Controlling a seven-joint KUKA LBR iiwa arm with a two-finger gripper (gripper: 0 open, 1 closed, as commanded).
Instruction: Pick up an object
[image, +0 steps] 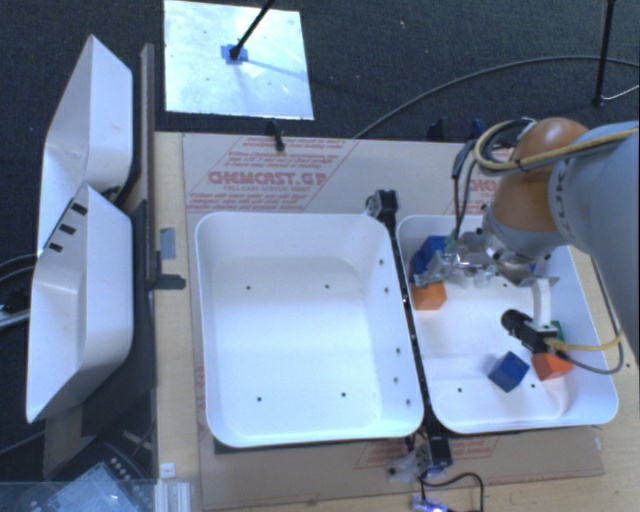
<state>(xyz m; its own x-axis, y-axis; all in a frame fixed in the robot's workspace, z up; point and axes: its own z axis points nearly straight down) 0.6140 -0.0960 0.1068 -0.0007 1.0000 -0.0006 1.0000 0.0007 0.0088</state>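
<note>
Setting: a wooden bench (300, 165) seen from above at a slant, bearing two shallow white bins side by side.
Left bin (300, 330): a white bin with a few small dark dots across its floor.
Right bin (470, 385): a white bin holding several small blocks, with the arm reaching into it from the right.
Arm (585, 190): grey, with an orange band above the wrist, bent down over the back part of the right bin.
Gripper (440, 268): low in the back left corner of the right bin, close to the wall shared with the left bin; whether it is spread or pressed together cannot be told, as the metal parts blur into the blocks.
Blue block at the gripper (430, 252): in the back left corner, touching or just beside the gripper; a grasp cannot be confirmed.
Orange block (429, 296): just in front of that blue block, on the bin floor.
Second blue block (508, 371): near the front of the right bin, well apart from the gripper.
Orange-red block (553, 364): just right of the second blue block, with a small green piece (555, 330) just behind it.
Cables (590, 350): a yellow one loops over the right side of the right bin.
</note>
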